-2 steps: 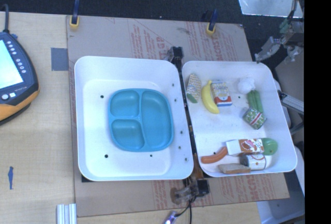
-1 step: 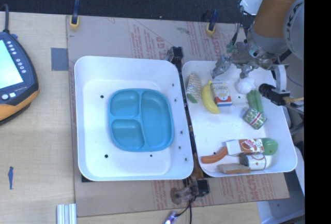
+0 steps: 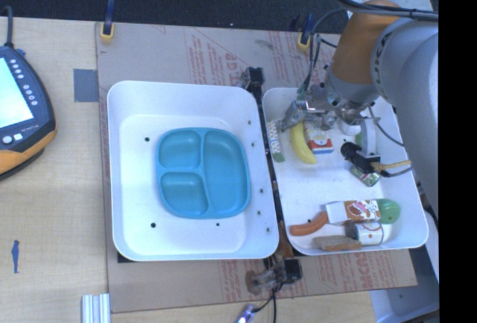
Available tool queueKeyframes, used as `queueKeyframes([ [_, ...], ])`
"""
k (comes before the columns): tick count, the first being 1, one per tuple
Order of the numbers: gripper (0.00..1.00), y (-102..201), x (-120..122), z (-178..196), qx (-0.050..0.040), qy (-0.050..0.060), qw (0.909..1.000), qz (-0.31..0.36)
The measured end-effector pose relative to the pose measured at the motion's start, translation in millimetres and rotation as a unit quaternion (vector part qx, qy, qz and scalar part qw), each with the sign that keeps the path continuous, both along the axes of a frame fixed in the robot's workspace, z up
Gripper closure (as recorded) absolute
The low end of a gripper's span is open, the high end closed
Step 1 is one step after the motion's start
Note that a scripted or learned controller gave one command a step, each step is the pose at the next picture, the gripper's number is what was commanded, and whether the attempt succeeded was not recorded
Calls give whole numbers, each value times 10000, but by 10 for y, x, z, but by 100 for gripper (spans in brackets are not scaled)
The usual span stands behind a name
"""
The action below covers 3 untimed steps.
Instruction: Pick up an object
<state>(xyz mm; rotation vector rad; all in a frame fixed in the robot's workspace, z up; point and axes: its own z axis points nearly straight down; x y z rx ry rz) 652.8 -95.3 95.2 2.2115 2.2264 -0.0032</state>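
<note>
Banana (image 3: pixel 302 145) is the piece I'd go for; it lies in the right bin (image 3: pixel 406 239), near that bin's left wall, just beside a small red-and-white card (image 3: pixel 320 144); its long axis runs up and down in the camera view, curving slightly, top end toward the gripper (image 3: pixel 319 110); the gripper hangs at the bin's upper part, and the banana sits just below it and a little to the left; I cannot tell from this slanted view how the pincer stands, since the wrist and cables cover it; nothing shows between its tips, so I judge nothing is held yet; I reckon the next move turns on closing across the banana's short width, not along its length; the left bin (image 3: pixel 119 165) bears a blue tray (image 3: pixel 203 172)
</note>
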Motion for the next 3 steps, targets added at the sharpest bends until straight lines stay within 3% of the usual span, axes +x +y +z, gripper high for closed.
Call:
queueKeyframes([
  [1, 100, -14, 11, 119, -5, -9, 10000, 6],
  [2, 0, -13, 10, 117, -5, -7, 10000, 6],
  [3, 0, -89, -212, 11, -3, -43, 10000, 1],
])
